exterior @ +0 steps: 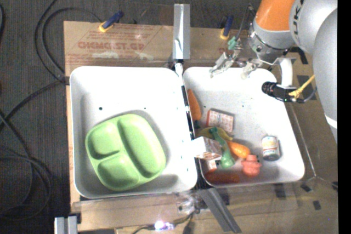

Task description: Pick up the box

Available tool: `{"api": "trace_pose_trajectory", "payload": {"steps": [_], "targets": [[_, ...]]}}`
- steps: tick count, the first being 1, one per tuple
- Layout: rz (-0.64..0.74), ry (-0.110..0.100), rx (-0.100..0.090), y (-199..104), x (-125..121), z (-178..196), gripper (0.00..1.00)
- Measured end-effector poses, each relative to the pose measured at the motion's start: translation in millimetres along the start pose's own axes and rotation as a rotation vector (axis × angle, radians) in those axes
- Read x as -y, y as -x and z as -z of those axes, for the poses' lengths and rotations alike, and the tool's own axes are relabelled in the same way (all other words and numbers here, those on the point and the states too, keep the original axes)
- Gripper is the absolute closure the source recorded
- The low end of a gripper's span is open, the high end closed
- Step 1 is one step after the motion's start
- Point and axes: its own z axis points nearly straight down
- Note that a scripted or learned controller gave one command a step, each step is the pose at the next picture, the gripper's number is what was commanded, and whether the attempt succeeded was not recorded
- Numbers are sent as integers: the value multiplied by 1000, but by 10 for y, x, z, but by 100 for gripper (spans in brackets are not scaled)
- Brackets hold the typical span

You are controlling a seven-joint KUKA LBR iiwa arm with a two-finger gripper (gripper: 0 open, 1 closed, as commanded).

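A: Reading from the left. Left bin [77, 118] holds a green divided plate [126, 152], three compartments, sitting toward the near side.

B: And the right bin [285, 118]?

A: Clutter along its left and near sides. An orange carrot-like piece [193, 107] lies against the left wall. The box [219, 120] I take to be the small flat carton, pale pink-red with a printed face, lying tilted just right of it, touching nothing above. Nearer me: another small carton [208, 158], green [222, 150], orange [239, 149] and pink [251, 166] toy pieces, then a small can [270, 147] upright.

B: Gripper?

A: Gripper [236, 66] hovers over the bin's far rim, well apart from the box. Fingers spread, gripping nothing.
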Motion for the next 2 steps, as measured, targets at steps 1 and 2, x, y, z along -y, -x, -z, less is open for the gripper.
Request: {"api": "trace_pose_trajectory", "payload": {"steps": [1, 2], "targets": [[47, -1, 2, 222, 290, -931, 0], [94, 16, 4, 235, 765, -1257, 0]]}}
